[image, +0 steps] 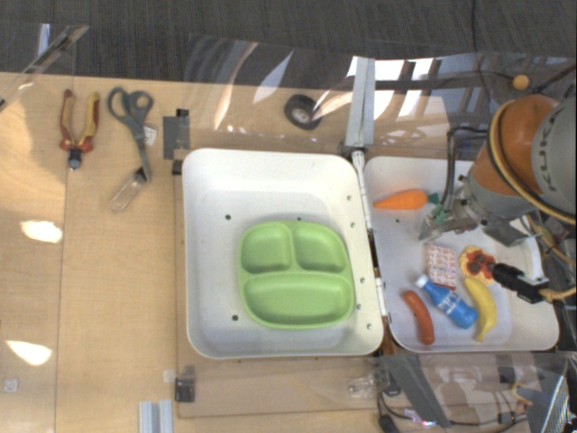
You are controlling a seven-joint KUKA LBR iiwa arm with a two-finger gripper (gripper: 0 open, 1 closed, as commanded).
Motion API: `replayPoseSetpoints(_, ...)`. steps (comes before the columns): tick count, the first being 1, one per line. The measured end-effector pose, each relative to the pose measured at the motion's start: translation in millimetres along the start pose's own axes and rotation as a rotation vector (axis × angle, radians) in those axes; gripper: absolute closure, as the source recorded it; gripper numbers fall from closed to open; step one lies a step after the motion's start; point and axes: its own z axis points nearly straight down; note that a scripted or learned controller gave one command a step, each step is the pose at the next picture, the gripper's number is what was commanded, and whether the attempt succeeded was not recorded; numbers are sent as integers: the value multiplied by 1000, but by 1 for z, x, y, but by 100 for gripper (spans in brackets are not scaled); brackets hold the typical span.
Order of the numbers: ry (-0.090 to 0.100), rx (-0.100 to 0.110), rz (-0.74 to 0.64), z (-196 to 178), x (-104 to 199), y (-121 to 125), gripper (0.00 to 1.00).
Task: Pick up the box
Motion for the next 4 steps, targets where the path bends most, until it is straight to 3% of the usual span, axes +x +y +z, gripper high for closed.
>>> replayPoseSetpoints(1,0,0,0,0,0,0,0)
replayPoseSetpoints(2,5,10,12,12,-9,-61,0)
replayPoseSetpoints(3,-1,1,10,0,-10,-57,100)
replayPoseSetpoints(4,9,16,70,-116,42,-22,100)
